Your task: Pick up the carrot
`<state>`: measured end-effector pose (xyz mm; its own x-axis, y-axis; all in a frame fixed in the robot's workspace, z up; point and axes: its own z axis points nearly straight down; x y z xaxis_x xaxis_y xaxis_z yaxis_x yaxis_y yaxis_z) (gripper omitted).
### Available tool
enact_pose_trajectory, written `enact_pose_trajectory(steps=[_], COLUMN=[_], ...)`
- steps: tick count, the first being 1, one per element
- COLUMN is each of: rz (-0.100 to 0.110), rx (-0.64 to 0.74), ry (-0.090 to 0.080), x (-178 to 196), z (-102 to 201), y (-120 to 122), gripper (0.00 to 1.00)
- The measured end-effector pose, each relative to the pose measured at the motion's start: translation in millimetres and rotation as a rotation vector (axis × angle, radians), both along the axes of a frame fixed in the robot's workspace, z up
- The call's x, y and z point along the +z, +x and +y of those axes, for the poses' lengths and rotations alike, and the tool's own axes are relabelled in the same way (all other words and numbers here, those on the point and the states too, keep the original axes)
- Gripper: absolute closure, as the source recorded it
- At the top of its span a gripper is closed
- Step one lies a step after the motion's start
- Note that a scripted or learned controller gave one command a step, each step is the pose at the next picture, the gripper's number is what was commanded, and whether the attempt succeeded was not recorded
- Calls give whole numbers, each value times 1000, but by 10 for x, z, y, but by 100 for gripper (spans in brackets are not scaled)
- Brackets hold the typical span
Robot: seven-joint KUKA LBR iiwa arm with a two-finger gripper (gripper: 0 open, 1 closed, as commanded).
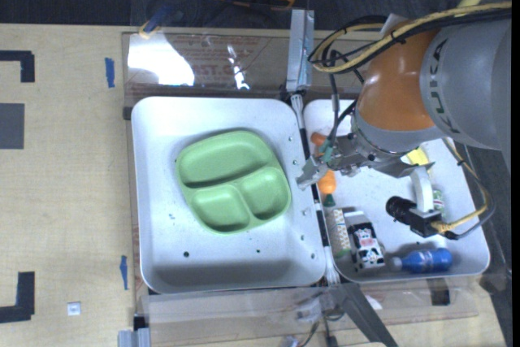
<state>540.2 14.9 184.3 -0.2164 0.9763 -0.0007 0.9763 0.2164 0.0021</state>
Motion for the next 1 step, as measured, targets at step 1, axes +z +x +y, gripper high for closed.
enact_pose_trajectory(steps=[1], rz=[0], rx=[77], ry=[-1], x=[4], z=[-199], y=[395], gripper=[0])
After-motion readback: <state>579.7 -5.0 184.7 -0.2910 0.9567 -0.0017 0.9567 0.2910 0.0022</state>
